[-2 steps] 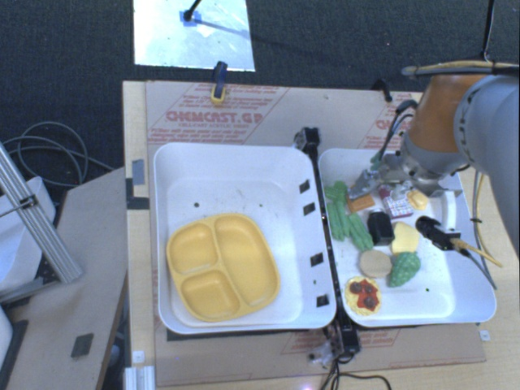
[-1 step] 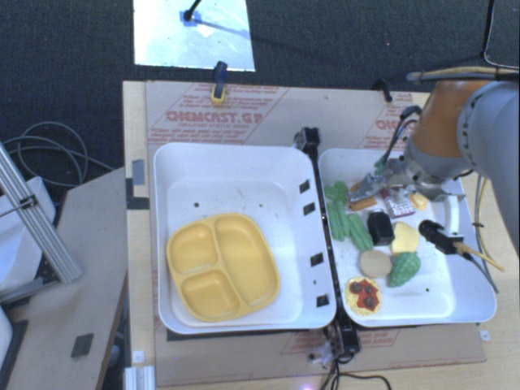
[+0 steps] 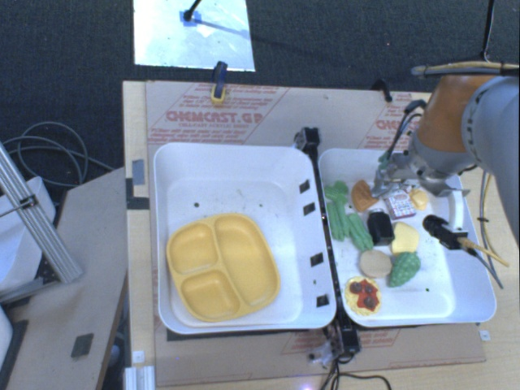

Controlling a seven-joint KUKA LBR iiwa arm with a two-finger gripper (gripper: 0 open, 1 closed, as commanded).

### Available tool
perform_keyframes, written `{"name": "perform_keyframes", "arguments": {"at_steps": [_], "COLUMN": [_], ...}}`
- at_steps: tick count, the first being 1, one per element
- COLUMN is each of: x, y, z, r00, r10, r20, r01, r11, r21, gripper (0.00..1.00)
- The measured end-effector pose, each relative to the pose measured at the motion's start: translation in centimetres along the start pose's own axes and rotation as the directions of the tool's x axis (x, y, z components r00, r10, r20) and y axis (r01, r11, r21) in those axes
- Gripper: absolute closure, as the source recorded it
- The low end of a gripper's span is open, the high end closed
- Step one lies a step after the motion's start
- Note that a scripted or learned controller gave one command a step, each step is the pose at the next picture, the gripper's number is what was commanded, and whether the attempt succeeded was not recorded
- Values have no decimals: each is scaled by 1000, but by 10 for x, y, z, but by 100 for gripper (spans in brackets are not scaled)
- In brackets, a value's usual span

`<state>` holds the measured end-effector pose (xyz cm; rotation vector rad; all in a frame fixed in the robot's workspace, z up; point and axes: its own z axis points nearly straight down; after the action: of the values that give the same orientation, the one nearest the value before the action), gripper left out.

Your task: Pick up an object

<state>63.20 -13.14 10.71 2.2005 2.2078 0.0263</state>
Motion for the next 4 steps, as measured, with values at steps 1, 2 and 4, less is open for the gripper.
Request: {"name": "perform_keyframes", "arguments": {"at_steps": [1,2,4], "x": [0,0,-52], "y": [-1,1,27], "z": [1,-10,-141], "r00": [1000,1000,1000], "r10": [0,-1,4], "r20": [0,0,2], "r01": [0,1,-4], "r11": [1000,1000,1000], "r21": [2,-2,11], "gripper": [0,100,0]}}
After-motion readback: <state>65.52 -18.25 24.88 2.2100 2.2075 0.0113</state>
